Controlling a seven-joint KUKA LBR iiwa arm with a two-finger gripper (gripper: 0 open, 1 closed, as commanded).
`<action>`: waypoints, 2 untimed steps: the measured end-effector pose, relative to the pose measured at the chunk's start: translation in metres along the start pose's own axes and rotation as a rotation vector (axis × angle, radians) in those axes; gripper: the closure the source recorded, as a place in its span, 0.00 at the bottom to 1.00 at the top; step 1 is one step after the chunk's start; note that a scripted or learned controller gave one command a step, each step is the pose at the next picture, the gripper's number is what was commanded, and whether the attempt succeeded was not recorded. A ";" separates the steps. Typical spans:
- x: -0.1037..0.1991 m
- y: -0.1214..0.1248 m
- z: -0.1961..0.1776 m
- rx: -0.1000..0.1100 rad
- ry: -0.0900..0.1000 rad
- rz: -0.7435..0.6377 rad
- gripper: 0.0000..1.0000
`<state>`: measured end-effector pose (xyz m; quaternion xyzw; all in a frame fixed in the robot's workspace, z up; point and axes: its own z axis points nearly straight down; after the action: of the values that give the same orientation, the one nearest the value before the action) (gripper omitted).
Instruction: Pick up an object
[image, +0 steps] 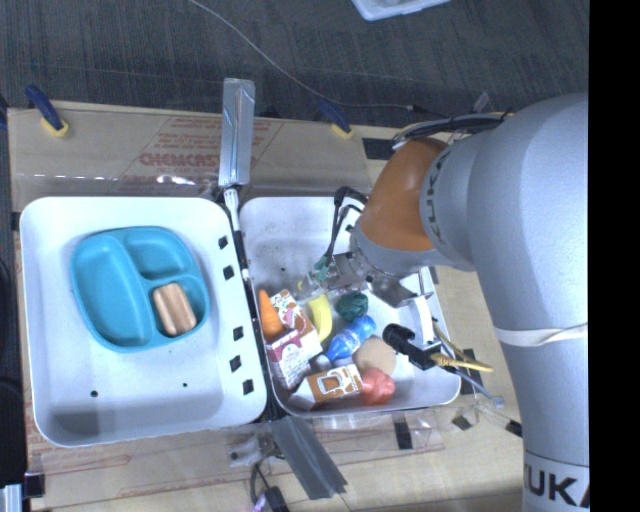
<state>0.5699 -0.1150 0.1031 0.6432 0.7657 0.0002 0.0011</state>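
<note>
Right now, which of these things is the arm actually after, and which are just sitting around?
Part of the job:
- gripper, low in the right bin
- pile there: banana, carrot, dark green piece, blue piece, red piece, small cartons

Lying about:
- left bin
- blue tray
- hot dog

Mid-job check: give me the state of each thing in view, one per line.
Gripper: low in the right bin, over the pile.
Right bin: crowded with small items at its near end.
Blue tray: flat in the left bin.
Hot dog: lying in the tray's near-right compartment.
Carrot: lying against the divider-side wall.
</note>
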 end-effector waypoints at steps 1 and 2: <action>0.010 0.002 -0.065 -0.001 0.000 -0.064 1.00; 0.053 0.051 -0.089 0.003 0.002 0.180 1.00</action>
<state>0.6111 -0.0537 0.1920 0.7093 0.7049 -0.0001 -0.0005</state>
